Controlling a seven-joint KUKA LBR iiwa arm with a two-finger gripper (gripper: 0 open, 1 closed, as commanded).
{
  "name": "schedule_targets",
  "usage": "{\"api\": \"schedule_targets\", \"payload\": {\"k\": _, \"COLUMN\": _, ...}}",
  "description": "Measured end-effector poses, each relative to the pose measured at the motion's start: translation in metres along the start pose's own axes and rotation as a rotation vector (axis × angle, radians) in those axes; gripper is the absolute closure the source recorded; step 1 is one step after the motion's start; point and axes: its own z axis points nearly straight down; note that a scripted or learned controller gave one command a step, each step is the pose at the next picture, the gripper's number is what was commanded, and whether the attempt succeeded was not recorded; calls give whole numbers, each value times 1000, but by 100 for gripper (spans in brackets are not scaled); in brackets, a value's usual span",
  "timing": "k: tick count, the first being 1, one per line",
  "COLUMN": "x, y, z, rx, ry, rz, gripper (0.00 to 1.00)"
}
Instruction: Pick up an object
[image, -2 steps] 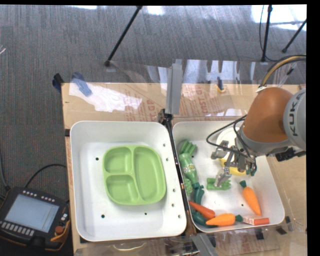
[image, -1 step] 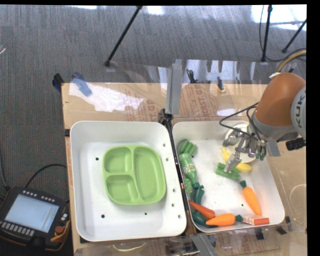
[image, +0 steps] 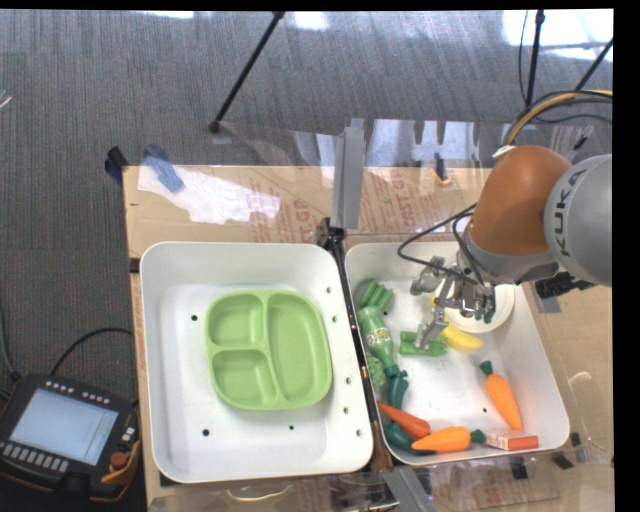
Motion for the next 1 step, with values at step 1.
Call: {"api": "schedule_targets", "payload": {"k": 1, "x": 64, "y": -75, "z": -1, "rx": 1, "ry": 2, "rz": 69, "gripper": 0}}
